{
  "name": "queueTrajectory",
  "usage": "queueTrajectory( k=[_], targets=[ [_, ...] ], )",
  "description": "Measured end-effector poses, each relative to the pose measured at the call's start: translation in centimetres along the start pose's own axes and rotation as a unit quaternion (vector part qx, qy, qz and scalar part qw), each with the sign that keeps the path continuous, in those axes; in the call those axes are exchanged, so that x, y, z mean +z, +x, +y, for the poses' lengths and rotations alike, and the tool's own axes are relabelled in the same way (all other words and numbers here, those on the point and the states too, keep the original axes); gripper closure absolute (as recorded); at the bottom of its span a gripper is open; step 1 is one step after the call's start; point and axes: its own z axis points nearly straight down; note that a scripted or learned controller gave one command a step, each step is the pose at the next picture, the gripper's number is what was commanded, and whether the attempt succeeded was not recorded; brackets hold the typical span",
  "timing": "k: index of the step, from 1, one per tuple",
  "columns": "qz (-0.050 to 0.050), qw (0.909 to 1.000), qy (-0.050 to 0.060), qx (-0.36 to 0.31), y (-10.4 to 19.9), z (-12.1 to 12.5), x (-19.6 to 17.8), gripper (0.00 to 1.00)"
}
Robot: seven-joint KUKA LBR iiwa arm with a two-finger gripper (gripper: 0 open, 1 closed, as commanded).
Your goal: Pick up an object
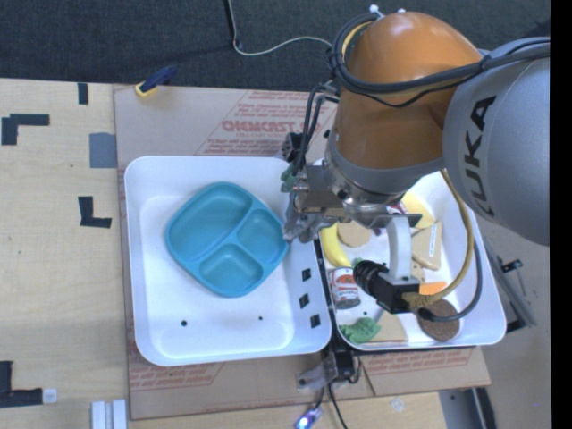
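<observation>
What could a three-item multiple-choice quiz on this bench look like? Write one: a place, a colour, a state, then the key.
1. Where does the blue three-compartment plastic plate lie?
A. left white bin
B. right white bin
C. on the cardboard

2. What colour is the curved plastic banana?
A. red
B. yellow
C. purple

3. How does the plate lie?
A. upside down
B. on edge against a wall
C. flat, compartments facing up

Key: 1 A, it rests on the floor of the left white bin. 2 B, it shows yellow in the right white bin under the grey and orange arm. 3 C, all three hollows face the camera.
</observation>
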Motion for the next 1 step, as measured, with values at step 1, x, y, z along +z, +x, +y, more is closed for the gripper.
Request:
queueTrajectory(
  k=[1],
  targets=[
    [0.002, 1.0, -0.009, 0.001, 1.38, 0.19, -7.29, 1.0]
  ],
)
